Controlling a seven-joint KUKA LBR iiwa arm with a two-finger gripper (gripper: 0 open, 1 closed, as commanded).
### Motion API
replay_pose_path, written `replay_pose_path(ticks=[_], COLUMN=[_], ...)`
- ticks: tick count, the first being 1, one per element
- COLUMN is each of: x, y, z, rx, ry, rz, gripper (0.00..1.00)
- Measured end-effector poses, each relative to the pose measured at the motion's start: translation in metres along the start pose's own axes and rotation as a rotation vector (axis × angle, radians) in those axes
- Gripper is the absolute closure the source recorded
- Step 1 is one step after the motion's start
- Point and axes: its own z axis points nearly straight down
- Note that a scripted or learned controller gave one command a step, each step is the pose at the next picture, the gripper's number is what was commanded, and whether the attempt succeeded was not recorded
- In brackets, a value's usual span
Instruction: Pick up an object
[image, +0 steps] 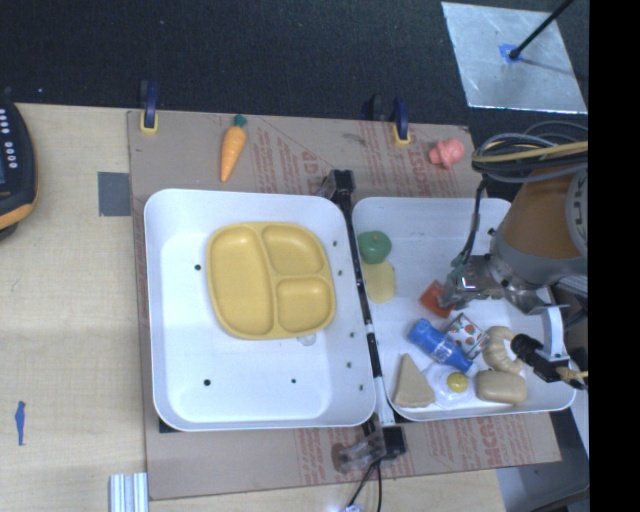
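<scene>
My gripper (458, 287) hangs low over the middle of the right bin (420, 222), under the grey arm with its orange band (540, 215). Its tip is right beside a small red object (435, 298), which it partly hides. Around it in the same bin lie a green ball (374, 245), a pale yellow block (379, 282), a blue bottle (432, 340), a small patterned box (463, 332), a tan wedge (410, 383), a little yellow ball (457, 381) and two beige bread-like pieces (500, 387).
The left bin (180, 380) holds a yellow divided plate (272, 278). A toy carrot (232, 148) and a pink object (447, 152) lie on the cardboard behind the bins. Cables (520, 150) loop at the right.
</scene>
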Motion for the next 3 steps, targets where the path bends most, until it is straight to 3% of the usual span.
replay_pose_path(ticks=[1, 2, 3], x=[0.0, 0.038, 0.039], y=[-0.001, 0.041, 0.003], z=[0.003, 0.003, 0.003], rx=[0.006, 0.002, 0.011], ry=[0.002, 0.002, 0.003], rz=[0.001, -0.007, -0.001], gripper=[0.0, 0.0, 0.0])
